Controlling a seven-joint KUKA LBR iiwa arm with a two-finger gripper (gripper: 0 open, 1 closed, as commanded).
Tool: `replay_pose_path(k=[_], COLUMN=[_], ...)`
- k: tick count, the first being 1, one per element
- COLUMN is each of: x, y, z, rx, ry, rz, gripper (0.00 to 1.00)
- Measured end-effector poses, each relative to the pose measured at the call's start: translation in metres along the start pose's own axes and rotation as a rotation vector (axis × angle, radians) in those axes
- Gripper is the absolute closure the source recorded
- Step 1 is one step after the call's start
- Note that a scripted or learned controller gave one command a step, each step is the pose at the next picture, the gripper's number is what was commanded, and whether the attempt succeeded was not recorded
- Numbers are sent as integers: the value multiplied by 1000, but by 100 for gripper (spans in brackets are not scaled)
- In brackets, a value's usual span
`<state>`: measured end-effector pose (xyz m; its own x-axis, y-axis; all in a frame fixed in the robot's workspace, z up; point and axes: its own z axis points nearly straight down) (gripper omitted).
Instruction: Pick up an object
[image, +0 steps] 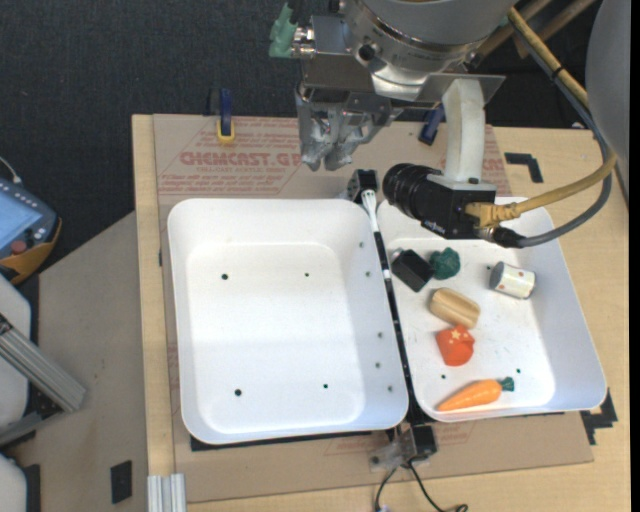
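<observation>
The gripper (335, 140) hangs at the 12 o'clock edge of the scene, above the brown board (250, 150) behind the bins, outside both of them. Its metallic fingers point down and appear close together, but whether they are open or closed cannot be told. Nothing shows between them.

The counter (90, 340) carries the board, and the board carries two shallow white bins side by side. The left bin (200, 230) is the larger visible surface; its floor shows four small dark dots. The right bin (570, 340) sits against it at 3 o'clock, the two rims touching along a dark seam.

A black cylindrical unit (435, 200) with a tan hose (570, 200) lies over the 12 o'clock end of the right bin.

The loose objects all lie in the right bin, well apart from the gripper. Taking the bin as a clock face: an orange carrot (470, 395) lies near 6 o'clock, close to the rim. A tan bread-like roll (455, 305) lies near the centre. A red tomato-like piece (456, 346) sits just beside the roll, toward 6 o'clock. A white cylinder (512, 281) lies toward 2 o'clock. A black block (410, 269) lies toward 10 o'clock, near the seam. A dark green piece (446, 263) sits just beside the block, on its 3 o'clock side.
</observation>
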<state>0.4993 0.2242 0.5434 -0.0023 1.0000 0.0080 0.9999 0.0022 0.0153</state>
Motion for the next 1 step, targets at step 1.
replay_pose_path(k=[1], x=[0], y=[-1], z=[82], rx=[25], ry=[-12], rz=[3], gripper=[100])
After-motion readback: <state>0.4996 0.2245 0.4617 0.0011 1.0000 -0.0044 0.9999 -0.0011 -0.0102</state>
